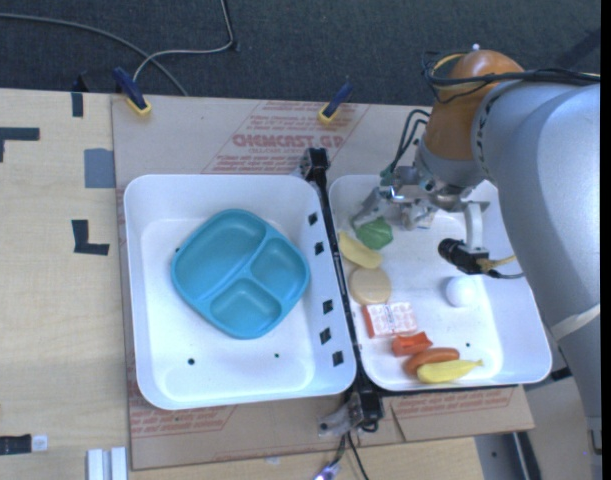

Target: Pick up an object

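Observation:
My gripper (392,210) hangs low over the far left part of the right bin (515,340), below the orange band of the arm. A green round object (375,235) lies just beneath and in front of it, partly under the gripper's left side. Whether the two touch is unclear. Next to the green object lie a pale yellow curved piece (358,253) and a tan disc (370,286). Further forward are a red and white packet (391,319), a small red piece (412,343), an orange sausage (432,358) and a yellow banana (451,371). A white ball (458,290) sits to the right.
The left bin (150,298) holds a blue divided plate (242,272). A black divider (330,268) runs between the bins. The grey arm (545,168) covers the right bin's far right side, and a black fitting with a cable (465,255) hangs by the white ball.

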Robot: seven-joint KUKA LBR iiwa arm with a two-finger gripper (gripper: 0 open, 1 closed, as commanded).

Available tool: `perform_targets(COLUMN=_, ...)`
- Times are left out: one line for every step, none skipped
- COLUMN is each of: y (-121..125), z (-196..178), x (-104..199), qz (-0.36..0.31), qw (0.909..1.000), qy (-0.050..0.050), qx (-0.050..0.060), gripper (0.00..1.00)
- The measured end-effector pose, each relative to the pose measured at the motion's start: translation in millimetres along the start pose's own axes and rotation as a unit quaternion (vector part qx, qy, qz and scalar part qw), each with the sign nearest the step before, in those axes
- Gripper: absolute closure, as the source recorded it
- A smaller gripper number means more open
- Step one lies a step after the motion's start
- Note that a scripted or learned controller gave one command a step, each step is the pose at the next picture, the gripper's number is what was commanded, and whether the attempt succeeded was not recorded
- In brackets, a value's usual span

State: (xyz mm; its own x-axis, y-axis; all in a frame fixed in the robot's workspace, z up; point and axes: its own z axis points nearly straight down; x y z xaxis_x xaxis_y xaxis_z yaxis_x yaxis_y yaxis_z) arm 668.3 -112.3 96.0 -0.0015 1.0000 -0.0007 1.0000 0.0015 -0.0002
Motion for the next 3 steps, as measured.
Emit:
perform_targets(y=0.4, z=10.3, x=-11.8, qz=0.0, qw=1.0, qy=0.0, qx=0.0, gripper=0.0)
perform_targets(y=0.5, z=10.5, x=12.1, qz=0.0, qw=1.0, qy=-0.001, qx=-0.001, gripper=0.0)
perform_targets(y=0.9, z=-0.1, x=11.4, qz=0.0, qw=1.0, qy=-0.002, qx=-0.002, gripper=1.0)
